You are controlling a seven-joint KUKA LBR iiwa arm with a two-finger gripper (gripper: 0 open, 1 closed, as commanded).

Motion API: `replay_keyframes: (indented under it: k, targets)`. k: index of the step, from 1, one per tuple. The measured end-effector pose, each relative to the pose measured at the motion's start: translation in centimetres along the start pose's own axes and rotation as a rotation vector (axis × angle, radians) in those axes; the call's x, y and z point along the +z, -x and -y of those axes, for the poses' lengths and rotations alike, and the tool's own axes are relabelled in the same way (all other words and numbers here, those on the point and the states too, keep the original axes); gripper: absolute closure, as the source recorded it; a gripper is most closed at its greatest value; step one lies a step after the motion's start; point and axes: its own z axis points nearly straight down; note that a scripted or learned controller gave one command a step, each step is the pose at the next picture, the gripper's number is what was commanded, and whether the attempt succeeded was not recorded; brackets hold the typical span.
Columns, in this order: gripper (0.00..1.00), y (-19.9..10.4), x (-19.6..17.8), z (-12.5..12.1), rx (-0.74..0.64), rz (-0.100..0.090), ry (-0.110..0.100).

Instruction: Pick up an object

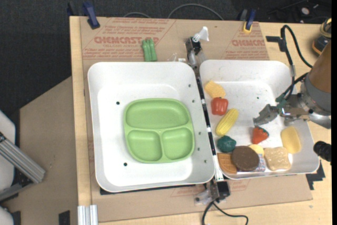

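Hand [266,114] low over toy food in the right bin [247,68].
Its dark fingers hang just above a red strawberry [259,135]; whether they are apart or together cannot be told. Green divided plate [158,129] fills the left bin [105,113].

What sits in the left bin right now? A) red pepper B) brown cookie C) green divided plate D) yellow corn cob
C: the green divided plate lies alone in the left bin, while the corn, cookie and red pepper are all in the right bin.
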Motion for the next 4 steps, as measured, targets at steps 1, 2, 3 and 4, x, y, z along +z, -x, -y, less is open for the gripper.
replay_keyframes:
  k: [1, 2, 3, 4]
  targets:
    - [0.0, 0.8, 13.4, 0.3, 0.002, 0.0, -0.001]
    - [0.0, 1.1, 12.8, -9.7, -0.005, 0.003, 0.01]
    - [0.0, 7.2, 12.6, -1.3, 0.007, -0.003, -0.004]
    - [0.0, -0.5, 12.9, -8.0, -0.01, -0.002, 0.006]
